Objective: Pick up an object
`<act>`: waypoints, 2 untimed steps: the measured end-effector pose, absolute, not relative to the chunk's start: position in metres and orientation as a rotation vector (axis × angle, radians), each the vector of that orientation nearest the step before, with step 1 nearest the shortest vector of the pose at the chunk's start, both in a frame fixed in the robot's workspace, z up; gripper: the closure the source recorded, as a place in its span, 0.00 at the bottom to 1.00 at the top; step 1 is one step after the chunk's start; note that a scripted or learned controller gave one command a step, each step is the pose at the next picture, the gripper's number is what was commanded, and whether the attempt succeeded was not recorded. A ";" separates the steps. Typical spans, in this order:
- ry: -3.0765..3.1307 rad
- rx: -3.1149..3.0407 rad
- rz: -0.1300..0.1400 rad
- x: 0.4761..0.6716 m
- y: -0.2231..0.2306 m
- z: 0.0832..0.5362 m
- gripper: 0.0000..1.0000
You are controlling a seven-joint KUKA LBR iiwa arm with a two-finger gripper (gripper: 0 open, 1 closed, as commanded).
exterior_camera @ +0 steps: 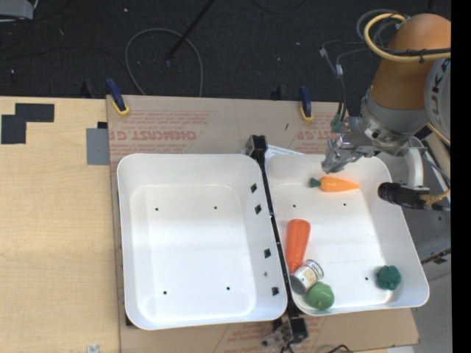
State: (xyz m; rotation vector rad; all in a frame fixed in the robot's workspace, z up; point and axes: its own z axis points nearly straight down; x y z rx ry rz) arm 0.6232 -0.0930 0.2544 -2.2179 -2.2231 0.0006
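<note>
Gripper poised over toy carrot
Short orange body, green stub end, lying sideways in right bin; jaw state unclear.

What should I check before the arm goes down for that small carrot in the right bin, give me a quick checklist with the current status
1. Target in view: small carrot lies flat near the back of the right bin: ok.
2. Gripper placement: above and just behind the carrot, close to it: ok.
3. Finger opening: cannot tell.
4. Nothing already held: cannot tell.
5. Space around target: the large carrot, can, green ball and dark green piece sit apart, nearer the front: ok.
6. Wall clearance: the carrot lies close to the bin's back wall, tight for a descent: not ok.
</note>
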 end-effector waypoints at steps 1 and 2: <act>-2.224 -2.217 -0.001 0.604 -0.044 0.257 1.00; -2.224 -2.217 0.000 0.580 0.000 0.258 1.00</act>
